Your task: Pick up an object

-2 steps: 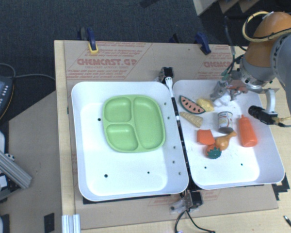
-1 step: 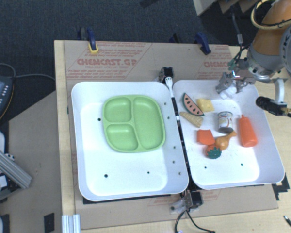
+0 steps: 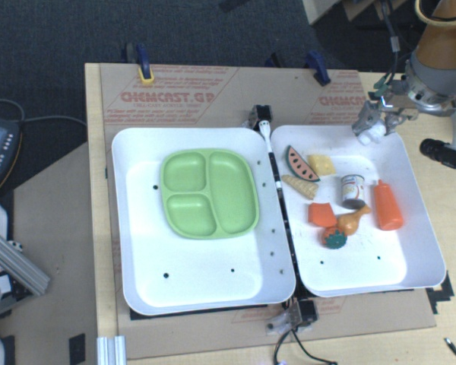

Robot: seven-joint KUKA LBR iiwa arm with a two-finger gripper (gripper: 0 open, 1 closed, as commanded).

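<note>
The right bin point(image 3: 410, 268) holds several small items. A watermelon slice point(image 3: 300, 163) and a yellow block point(image 3: 321, 164) lie at its far left. A tan cone point(image 3: 299, 186), a small can point(image 3: 353, 189), an orange bottle point(image 3: 387, 205), an orange block point(image 3: 321, 214), an orange gourd point(image 3: 351, 220) and a teal ball point(image 3: 334, 239) are spread through the middle. My gripper point(image 3: 374, 128) hangs over the bin's far edge, beyond the can and apart from every item. Nothing shows in its grasp.
The left bin point(image 3: 137, 265) carries a green divided plate point(image 3: 210, 192). A black-and-white divider point(image 3: 277, 196) runs between the bins. Clamps point(image 3: 144, 68) hold the cardboard base at the back. The arm point(image 3: 441, 52) comes in from the upper right.
</note>
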